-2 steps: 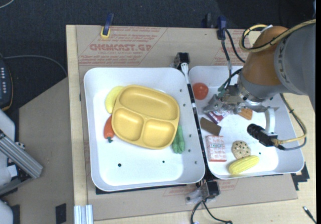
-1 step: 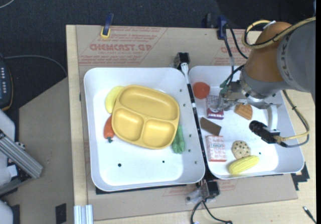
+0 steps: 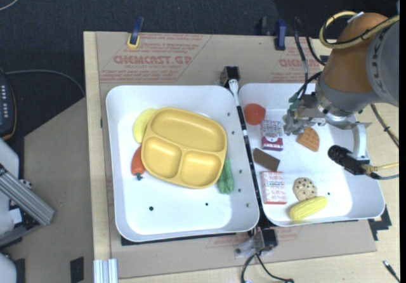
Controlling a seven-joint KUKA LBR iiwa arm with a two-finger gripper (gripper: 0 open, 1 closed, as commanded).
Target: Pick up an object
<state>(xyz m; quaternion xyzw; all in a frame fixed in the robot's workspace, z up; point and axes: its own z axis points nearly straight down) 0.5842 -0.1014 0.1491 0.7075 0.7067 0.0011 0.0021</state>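
Leftmost, the left bin (image 3: 120,167) holds a yellow divided tray (image 3: 184,147), its long axis running left-right, with a green piece (image 3: 225,178) at its right edge. Further right, the right bin (image 3: 365,202) carries a red ball (image 3: 254,113), a small carton (image 3: 271,135) and a corn cob (image 3: 308,207). The gripper (image 3: 301,120) hangs just beside an orange wedge (image 3: 309,139); whether it grasps anything cannot be told.

The grey arm (image 3: 380,66) wears a rounded orange band (image 3: 352,53), looped yellowish cable (image 3: 330,25) and metal wrist (image 3: 304,110).

lab bench (image 3: 190,47) (clamped, cabled)
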